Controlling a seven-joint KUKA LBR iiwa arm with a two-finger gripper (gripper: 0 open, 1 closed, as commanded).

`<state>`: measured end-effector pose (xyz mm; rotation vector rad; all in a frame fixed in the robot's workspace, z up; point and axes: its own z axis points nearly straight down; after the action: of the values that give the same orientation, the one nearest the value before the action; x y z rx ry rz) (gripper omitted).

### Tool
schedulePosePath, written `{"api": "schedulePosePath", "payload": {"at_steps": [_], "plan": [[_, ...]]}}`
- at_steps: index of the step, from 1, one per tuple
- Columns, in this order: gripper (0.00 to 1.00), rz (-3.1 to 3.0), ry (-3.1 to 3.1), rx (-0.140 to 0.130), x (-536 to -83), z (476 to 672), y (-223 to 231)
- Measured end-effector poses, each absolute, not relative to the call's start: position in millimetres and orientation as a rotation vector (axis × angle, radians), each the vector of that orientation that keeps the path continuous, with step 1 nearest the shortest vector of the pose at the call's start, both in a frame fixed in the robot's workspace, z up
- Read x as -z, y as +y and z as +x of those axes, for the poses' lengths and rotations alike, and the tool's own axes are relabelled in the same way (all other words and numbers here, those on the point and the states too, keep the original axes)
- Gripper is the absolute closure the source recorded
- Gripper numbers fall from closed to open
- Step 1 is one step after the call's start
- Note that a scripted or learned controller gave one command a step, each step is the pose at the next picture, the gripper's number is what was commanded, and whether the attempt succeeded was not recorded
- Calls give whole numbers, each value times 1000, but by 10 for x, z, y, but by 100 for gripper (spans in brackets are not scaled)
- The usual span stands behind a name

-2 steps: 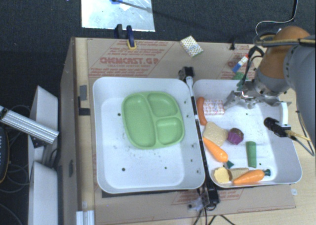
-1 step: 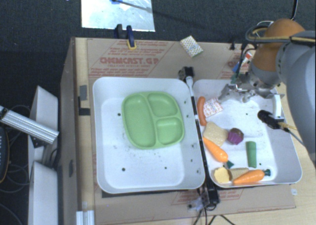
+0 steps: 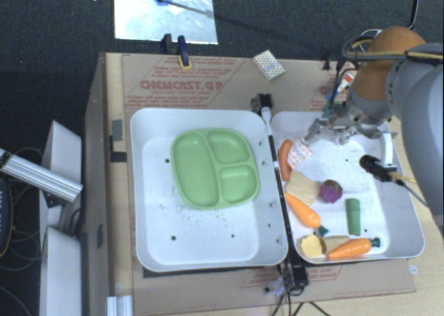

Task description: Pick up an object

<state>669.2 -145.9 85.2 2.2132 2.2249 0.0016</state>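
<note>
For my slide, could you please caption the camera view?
Arm's tool over the right bin of toy food; green plate in the left.

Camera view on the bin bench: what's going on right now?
The KUKA arm reaches in over the right bin, its gripper low near that bin's back left corner, close to a red-and-white packet. Nothing is visibly held. Carrots, a purple piece and a green block lie in that bin. The left bin holds a green divided plate.
</note>
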Motion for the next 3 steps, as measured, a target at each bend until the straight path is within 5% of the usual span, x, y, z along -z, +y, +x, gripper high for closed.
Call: {"api": "schedulePosePath", "payload": {"at_steps": [2,3], "plan": [[0,2214,2225,-1,-848,6691,-1301],[100,2208,2226,-2,-961,6701,-1305]]}}
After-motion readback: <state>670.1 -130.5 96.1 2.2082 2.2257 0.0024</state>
